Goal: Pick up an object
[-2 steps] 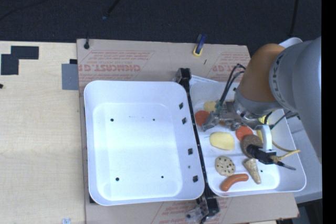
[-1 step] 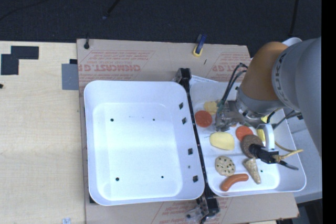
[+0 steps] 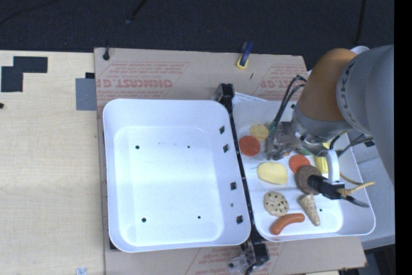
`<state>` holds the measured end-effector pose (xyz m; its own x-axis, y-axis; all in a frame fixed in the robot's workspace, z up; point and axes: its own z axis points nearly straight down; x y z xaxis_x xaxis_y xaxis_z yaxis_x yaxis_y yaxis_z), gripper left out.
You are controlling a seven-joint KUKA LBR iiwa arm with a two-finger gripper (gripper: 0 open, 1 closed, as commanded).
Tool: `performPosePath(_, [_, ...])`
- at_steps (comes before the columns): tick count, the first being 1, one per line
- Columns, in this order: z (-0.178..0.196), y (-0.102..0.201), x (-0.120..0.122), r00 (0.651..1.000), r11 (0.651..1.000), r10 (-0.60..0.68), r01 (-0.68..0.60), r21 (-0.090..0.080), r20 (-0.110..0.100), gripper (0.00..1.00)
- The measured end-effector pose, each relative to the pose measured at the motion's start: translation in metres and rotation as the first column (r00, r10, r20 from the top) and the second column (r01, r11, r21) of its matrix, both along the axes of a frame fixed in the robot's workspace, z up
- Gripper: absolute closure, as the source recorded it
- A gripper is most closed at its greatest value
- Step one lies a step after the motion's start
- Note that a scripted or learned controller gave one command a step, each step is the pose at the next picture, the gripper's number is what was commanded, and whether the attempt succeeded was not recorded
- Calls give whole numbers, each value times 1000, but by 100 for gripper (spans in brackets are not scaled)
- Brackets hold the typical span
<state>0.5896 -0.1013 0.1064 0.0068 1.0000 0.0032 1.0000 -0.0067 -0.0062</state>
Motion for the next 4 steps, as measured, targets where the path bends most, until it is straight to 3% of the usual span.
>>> performPosePath(1, [87, 101, 58, 1000, 1000, 17, -17, 1, 17, 100])
performPosePath(2, [151, 183, 50, 1000, 1000, 15, -15, 1, 11, 100])
performPosePath(3, [266, 217, 56, 1000, 1000, 11, -11, 0, 17, 100])
performPosePath(4, [416, 227, 54, 1000, 1000, 9, -9, 0, 21, 100])
